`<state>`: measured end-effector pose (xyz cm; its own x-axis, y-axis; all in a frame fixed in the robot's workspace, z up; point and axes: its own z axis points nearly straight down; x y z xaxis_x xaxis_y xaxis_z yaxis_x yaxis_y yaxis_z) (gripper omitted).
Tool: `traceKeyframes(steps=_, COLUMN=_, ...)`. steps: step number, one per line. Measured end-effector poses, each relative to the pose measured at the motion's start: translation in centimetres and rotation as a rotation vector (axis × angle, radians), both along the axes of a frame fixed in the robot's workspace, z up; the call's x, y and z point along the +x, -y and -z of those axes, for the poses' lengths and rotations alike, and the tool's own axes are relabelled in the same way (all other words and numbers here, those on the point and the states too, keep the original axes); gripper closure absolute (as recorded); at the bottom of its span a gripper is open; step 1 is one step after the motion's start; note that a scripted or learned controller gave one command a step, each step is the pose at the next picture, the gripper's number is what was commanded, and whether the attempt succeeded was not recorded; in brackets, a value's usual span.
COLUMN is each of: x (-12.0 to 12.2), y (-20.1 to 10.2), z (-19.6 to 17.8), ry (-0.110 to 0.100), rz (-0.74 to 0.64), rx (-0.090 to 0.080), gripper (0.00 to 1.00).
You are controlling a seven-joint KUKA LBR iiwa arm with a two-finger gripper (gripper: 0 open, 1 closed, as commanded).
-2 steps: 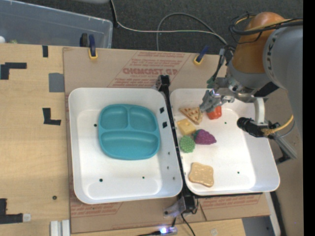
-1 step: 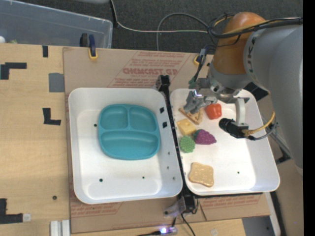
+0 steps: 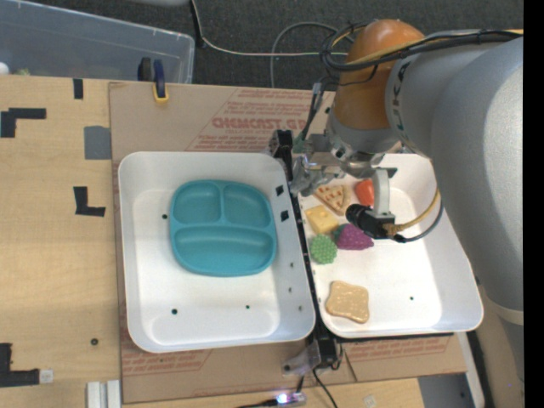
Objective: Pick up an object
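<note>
Grey arm with orange band [image 3: 378, 45] reaches in from the right, wrist low over the right shallow white bin [image 3: 442, 308]. Two-finger gripper [image 3: 333, 177] sits at the bin's upper left corner, right by the divider between the bins. The gripper is hidden under the wrist hardware and cabling, so I cannot tell how it is set or whether it has hold of anything.

Small toy food items cluster just below and beside the gripper:
- tan waffle-patterned wedge piece [image 3: 332, 198], directly under the gripper, touching or nearly so, can't tell which
- pale yellow cheese-like block [image 3: 321, 219], just below the wedge, touching it
- green bumpy round piece [image 3: 323, 250], further below, near the divider
- purple bumpy grape-like piece [image 3: 354, 237], beside the green one, to its right
- red-orange rounded piece [image 3: 365, 191], right of the gripper, partly hidden behind a white bracket and black fitting [image 3: 365, 221] on the arm
- tan toast-shaped slice [image 3: 348, 302], well apart from the gripper, toward the bin's near edge, lying flat alone

Left shallow white bin [image 3: 136, 313] is on the far side of the divider from the gripper. In it lies a teal plastic divided plate [image 3: 223, 228] with three compartments, flat, roughly centred.

Both bins sit on brown cardboard sheet [image 3: 238, 117] on a wooden bench [image 3: 51, 253].
</note>
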<state>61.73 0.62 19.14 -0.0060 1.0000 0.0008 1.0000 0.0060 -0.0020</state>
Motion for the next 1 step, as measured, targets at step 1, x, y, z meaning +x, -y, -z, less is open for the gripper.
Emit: traceKeyframes(steps=1, x=-0.36, y=-5.65, z=-0.25, ry=0.000, rz=0.000, rx=0.000, gripper=1.00)
